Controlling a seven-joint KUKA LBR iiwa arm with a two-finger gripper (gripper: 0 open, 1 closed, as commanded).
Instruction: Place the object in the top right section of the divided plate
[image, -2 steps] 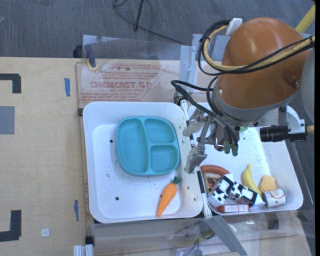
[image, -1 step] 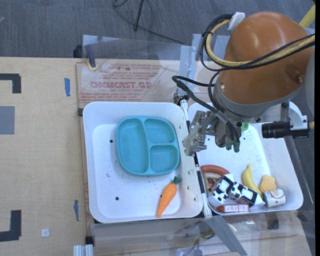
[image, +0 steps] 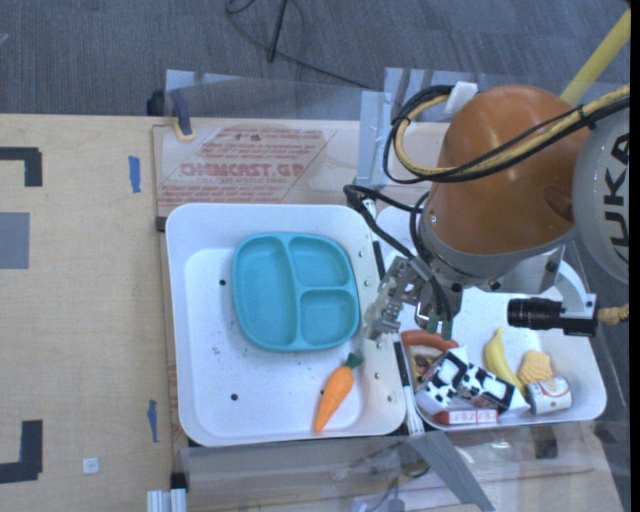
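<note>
Two white bins sit side by side on the bench (image: 80, 300). The left bin (image: 200, 300) holds the teal plate (image: 270, 300), which lies flat in the bin's upper middle. Its one large section is on the left and two smaller ones are on the right. The top right section (image: 320, 265) faces the wall between the bins.

A carrot (image: 333, 397) lies in the same bin just below the plate's lower right corner. It is tilted, with its green end up near the plate and its tip towards the bin's front edge. It is close to the plate, but I cannot tell if they touch.

The gripper (image: 395, 305) hangs over the wall between the bins, just right of the plate and above the carrot. The view is too cluttered to tell whether it is apart or together. The arm (image: 510, 170) reaches in from the right and hides much of the right bin (image: 590, 400).

Several small things crowd the right bin's front. A red sausage (image: 428, 341) lies just beside the gripper. Below it is a black-and-white toy (image: 462, 380), then a banana (image: 499, 357) and a yellow waffle piece (image: 537, 367) further right.

I cannot tell which of these loose things is the task's object. All of them lie outside the plate.

A wooden board (image: 245, 165) with red lettering lies behind the left bin.
</note>
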